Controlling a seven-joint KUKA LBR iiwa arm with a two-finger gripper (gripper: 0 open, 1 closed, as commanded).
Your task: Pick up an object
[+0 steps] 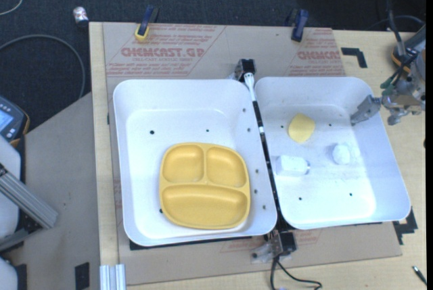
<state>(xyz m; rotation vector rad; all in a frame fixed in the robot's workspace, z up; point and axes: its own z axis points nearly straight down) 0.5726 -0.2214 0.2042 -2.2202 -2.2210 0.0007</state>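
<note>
Brown bench sheet reads "CHEMCAST GP" twice.

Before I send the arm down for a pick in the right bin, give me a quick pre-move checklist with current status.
1. Targets in right bin: yellow piece, two white pieces: ok.
2. Pieces apart from each other: ok.
3. Claw over a target: not ok, it sits at the bin's right rim.
4. Claw carrying anything: cannot tell.
5. Yellow divided plate in left bin, off the path: ok.
</note>
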